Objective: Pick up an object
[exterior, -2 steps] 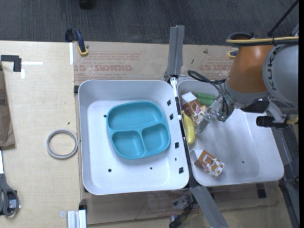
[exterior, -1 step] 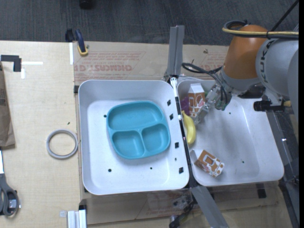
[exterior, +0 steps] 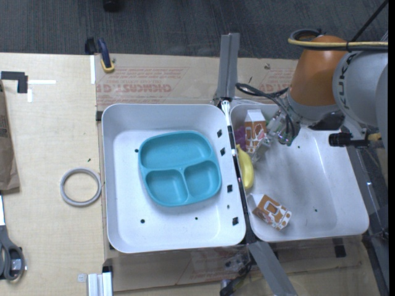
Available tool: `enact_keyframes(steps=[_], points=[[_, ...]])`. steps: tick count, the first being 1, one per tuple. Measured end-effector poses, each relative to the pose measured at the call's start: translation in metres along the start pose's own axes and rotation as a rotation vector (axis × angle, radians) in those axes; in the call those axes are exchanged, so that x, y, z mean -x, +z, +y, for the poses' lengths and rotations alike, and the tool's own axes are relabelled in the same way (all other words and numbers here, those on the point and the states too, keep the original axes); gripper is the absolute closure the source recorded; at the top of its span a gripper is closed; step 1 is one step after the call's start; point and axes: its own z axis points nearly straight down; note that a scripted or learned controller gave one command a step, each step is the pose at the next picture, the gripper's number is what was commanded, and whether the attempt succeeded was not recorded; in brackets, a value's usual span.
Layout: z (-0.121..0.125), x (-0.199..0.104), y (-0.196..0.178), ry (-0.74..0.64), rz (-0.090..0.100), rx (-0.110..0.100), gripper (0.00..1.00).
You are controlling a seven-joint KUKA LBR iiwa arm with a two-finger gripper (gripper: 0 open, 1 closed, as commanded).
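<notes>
My gripper point(exterior: 266, 142) reaches down into the back left part of the right bin point(exterior: 321, 184). It is right beside a small upright carton point(exterior: 253, 130) with a white top and red-brown print, and seems to touch its right side. Just in front of the carton, a yellow banana-like object point(exterior: 247, 169) lies along the bin's left wall. An orange and white packet point(exterior: 271, 211) lies flat near the bin's front left corner, well apart from the gripper. The wrist hides part of the carton's right side.
A blue three-compartment plate point(exterior: 179, 167) sits in the left bin point(exterior: 123, 214). A grey divider post point(exterior: 228, 66) stands between the bins at the back. On the bench to the left lie a tape ring point(exterior: 80, 186) and scissors point(exterior: 11, 259).
</notes>
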Motion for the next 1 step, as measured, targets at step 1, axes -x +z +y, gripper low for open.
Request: enact_keyframes(steps=[1], points=[[-0.0053, -0.0081, 0.0003, 0.109, 0.0, 0.002, 0.0]])
